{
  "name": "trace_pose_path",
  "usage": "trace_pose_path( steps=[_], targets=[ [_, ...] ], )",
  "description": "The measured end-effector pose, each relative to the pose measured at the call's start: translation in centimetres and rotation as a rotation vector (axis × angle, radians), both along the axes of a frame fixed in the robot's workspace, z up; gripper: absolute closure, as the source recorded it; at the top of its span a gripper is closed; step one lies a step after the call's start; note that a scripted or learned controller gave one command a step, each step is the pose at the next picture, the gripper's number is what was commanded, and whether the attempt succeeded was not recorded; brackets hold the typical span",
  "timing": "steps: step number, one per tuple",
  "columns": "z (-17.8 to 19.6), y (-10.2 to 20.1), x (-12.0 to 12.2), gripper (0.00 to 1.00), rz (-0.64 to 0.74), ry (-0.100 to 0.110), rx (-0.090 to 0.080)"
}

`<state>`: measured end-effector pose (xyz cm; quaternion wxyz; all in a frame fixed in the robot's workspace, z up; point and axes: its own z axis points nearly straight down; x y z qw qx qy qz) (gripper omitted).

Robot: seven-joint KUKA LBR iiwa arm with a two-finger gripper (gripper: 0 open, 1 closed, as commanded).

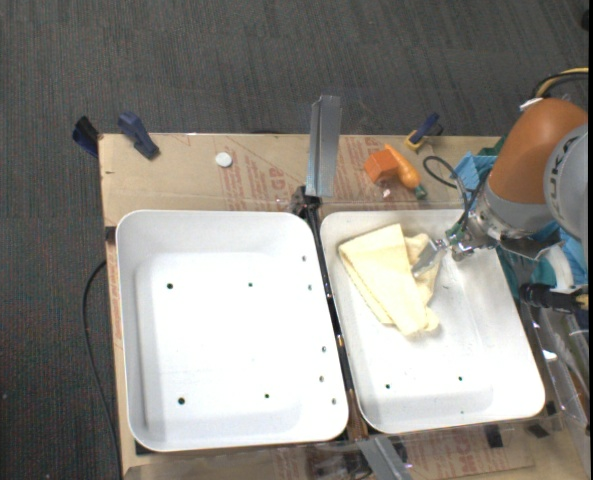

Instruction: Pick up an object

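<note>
cloth [388,276], pale yellow and folded, lies in the upper left part of the right bin [476,388], its long edge running at a slant toward the bin's middle. gripper [428,258] sits low at the cloth's right edge, its metal fingers pointing left and down onto the fabric; whether they pinch the cloth or merely touch it cannot be told, nor whether they are open or closed. arm [536,163], with its orange band, reaches in from the right above the bin's upper right corner. left bin [136,268] sits just beside the right one, a metal divider post [323,158] standing at their shared upper edge. cardboard sheet [266,173] under the bins bears faint printed letters, too blurred to read. on it rest an orange tool [390,167], a white round cap [223,159] and blue clamps [136,134].
</note>
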<state>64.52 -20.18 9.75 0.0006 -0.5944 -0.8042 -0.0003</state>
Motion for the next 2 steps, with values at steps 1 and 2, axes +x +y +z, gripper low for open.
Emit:
trace_pose_path(
  steps=[1, 2],
  targets=[
    [-0.03, 0.01, -0.01, 0.00, 0.000, 0.001, 0.000],
    [-0.03, 0.01, -0.01, 0.00, 0.000, 0.001, 0.000]
  ],
)
